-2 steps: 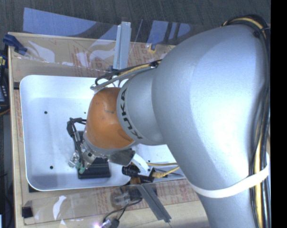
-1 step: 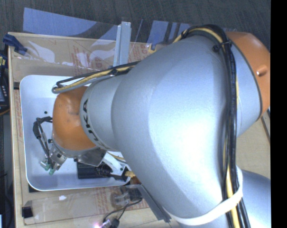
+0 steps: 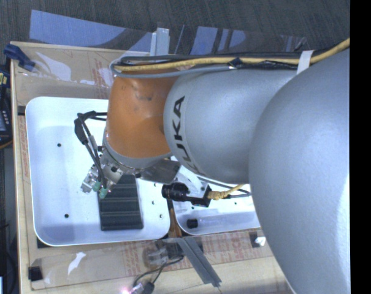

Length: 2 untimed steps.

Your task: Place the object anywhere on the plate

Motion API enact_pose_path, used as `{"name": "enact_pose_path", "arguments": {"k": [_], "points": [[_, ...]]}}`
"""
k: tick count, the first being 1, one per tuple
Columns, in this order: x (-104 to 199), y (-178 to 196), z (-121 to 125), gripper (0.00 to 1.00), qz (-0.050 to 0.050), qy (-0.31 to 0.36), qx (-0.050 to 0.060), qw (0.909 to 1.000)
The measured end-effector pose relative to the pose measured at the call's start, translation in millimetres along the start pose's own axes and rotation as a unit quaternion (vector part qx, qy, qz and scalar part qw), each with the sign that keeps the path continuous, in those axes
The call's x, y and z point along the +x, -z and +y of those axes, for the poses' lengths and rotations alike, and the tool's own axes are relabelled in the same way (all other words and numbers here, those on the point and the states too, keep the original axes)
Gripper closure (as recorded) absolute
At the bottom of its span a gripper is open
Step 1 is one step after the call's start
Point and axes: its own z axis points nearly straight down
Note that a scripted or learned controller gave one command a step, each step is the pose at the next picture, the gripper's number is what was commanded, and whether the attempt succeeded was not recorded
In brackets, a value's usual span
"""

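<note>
Camera view: left bin (image 3: 50, 164) holds a dark ribbed block (image 3: 120, 206); gripper (image 3: 98, 185) apparently just beside it.

Arm (image 3: 283, 133) shell is seen as smooth grey with satin sheen; orange band (image 3: 136, 118) is scuffed and duller. Left bin (image 3: 50, 164) is finished in glossy white plastic, and a matt black ribbed block (image 3: 119, 206) is seen in it. Counter (image 3: 68, 72) appears as pale bare wood.

bulky grey arm (image 3: 252, 127), orange band (image 3: 136, 118), black lettering, yellow cable (image 3: 234, 60)
</note>
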Motion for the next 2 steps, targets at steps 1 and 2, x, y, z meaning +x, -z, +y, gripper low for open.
{"name": "enact_pose_path", "arguments": {"k": [1,2], "points": [[33.5,-114.1,44.7,1.0,0.001,-0.072,0.003,0.9974],[-13.4,-74.3,-17.1,1.0,0.002,-0.069,0.002,0.9976]]}}
